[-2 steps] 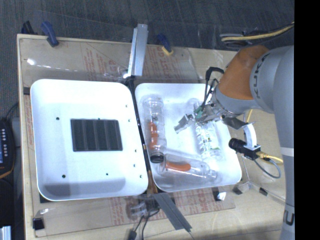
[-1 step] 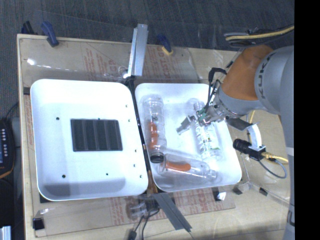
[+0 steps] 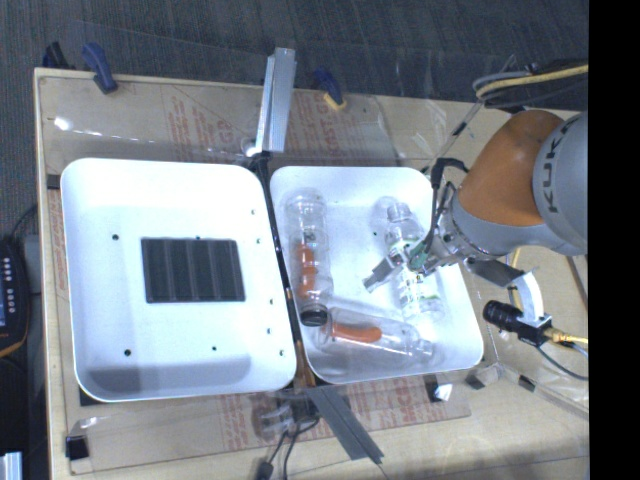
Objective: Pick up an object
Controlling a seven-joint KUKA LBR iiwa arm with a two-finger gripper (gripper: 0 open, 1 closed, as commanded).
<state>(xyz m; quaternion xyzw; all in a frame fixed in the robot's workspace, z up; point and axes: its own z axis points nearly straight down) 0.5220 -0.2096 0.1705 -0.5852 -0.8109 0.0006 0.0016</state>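
Observation:
Three clear plastic bottles lie in the right bin (image 3: pixel 455 353). One bottle (image 3: pixel 307 240) with orange contents and a black cap (image 3: pixel 314 317) runs along the bin's left wall. A second bottle (image 3: pixel 372 335), also with orange inside, lies across the near side. The third clear bottle (image 3: pixel 396 220) lies at the right side, partly under my gripper (image 3: pixel 396 266). The gripper hangs low over this bottle's lower half, reaching in from the right. Whether it grips the bottle is hidden.
The left bin (image 3: pixel 90 218) holds a dark ribbed rectangular block (image 3: pixel 194 269) near its middle. A metal bar (image 3: pixel 274 98) stands behind the gap between the bins. Blue clamps (image 3: pixel 100 66) sit on the bench's far edge.

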